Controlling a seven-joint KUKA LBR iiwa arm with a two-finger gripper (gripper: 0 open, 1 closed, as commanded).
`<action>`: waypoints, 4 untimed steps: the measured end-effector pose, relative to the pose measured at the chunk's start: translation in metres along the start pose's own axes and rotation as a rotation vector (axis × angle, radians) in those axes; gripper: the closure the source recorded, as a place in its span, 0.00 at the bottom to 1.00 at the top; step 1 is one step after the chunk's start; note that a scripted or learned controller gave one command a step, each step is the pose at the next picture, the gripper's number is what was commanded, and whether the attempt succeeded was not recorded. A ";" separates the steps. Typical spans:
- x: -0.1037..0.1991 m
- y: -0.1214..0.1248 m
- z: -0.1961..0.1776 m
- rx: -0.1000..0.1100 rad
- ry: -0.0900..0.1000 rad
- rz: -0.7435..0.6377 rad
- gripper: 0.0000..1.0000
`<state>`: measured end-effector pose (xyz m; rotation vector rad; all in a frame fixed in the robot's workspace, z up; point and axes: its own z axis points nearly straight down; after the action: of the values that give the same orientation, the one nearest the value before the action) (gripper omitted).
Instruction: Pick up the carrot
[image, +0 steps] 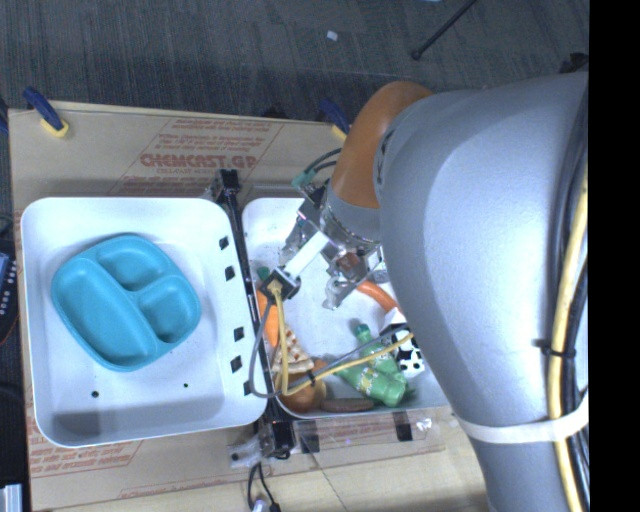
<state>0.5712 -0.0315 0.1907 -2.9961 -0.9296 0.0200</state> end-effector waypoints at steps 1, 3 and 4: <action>-0.059 -0.045 0.001 0.002 0.001 0.067 0.00; -0.040 -0.017 0.001 0.005 -0.002 0.292 0.00; -0.040 -0.017 0.001 0.006 -0.001 0.291 0.00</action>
<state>0.5286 -0.0397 0.1901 -3.0958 -0.4840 0.0248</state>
